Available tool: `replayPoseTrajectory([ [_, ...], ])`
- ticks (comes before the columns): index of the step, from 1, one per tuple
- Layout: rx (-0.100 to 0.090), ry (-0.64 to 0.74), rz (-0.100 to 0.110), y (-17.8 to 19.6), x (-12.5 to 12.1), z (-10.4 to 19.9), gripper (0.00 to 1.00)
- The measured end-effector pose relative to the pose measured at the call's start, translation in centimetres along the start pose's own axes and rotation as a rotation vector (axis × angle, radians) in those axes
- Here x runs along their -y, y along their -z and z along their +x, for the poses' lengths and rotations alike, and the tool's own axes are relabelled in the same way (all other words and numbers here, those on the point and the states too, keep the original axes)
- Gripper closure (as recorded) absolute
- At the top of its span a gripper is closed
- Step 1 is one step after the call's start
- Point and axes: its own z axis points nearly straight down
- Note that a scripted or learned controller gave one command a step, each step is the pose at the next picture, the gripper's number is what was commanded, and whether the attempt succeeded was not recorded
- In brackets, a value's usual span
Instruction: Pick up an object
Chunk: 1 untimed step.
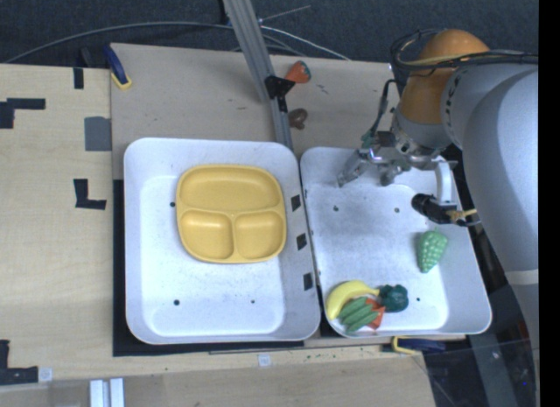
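Pincer (367, 169) status: I see it hanging over the back part of the right bin (464, 309), near that bin's rear wall, with the two fingers spread apart and nothing between them. I read this as the approach step; no object is gripped yet.

Candidate objects, all in the right bin:
1. One light green bumpy toy (430, 249), lying alone by the bin's right side, well apart from the pincer.
2. One yellow banana (346, 294) at the front edge.
3. One bunch of green beans (358, 312), touching the banana.
4. One dark green vegetable (395, 298), just beside the beans.
5. A small red piece (377, 316) sits among the beans; I cannot tell what it is.

The left bin (140, 221) carries one yellow divided plate (232, 213) with three compartments. Two bins stand side by side on the worktop (175, 90).

Next move, in my judgement: I would carry the pincer toward the front of the right bin, centre it over one object, then lower it. The lone bumpy toy looks the easier target; the front cluster is crowded, so the fingers could catch a neighbour.
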Motion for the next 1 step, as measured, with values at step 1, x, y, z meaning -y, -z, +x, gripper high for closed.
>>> replayPoseTrajectory([
  [1, 0.0, 0.001, 0.0, 1.09, 0.01, 0.04, 1.0],
])
